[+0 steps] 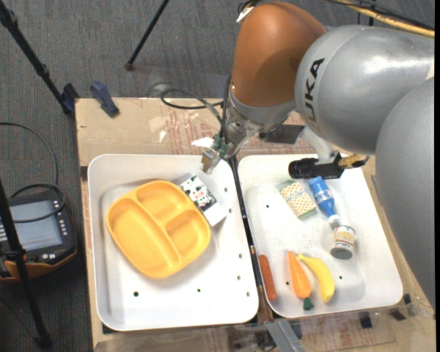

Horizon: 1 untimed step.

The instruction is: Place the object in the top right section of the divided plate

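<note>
Camera view from above: two white bins are seen side by side on the tabletop, a left bin and a right bin. One yellow divided plate with three sections lies in the left bin, turned at a slant. One small box, white with a dark printed top, is found at the plate's upper right edge, touching the rim; whether it rests partly over the rim cannot be told. Its long axis runs from upper left to lower right, its lower end pointing toward the strip between the bins.

Six things are counted in or at the right bin: one patterned packet, one blue bottle lying with its cap toward the lower right, one small can, one carrot, one banana and one sausage at the bin's left edge. The carrot and banana lie just beside each other.

The pincer is seen above the upper right corner of the left bin, near the box but apart from it; its tip is small and cluttered, so spread or pressed together cannot be told. Bare white floor is left below and to the left of the plate, and the middle of the right bin is bare.
</note>
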### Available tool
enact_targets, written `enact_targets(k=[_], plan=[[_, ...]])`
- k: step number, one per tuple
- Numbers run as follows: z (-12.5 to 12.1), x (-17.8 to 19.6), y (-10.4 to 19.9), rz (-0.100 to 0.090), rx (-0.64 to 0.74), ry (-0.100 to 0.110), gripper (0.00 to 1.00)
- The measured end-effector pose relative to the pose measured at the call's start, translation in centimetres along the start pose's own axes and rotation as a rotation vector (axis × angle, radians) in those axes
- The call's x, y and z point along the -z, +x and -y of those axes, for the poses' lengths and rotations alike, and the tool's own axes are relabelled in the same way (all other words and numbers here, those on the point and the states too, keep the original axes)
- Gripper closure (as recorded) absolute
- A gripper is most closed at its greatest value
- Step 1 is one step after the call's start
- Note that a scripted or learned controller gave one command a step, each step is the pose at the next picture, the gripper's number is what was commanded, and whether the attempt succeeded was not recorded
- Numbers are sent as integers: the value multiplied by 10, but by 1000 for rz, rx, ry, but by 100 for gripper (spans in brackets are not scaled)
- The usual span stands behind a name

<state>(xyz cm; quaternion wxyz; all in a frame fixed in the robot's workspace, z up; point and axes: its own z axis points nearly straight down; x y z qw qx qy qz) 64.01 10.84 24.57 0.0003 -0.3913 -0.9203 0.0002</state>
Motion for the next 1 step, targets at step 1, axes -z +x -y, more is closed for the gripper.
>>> enact_targets(k=[1], plan=[[-19,-20,20,-1,-48,1,100]])
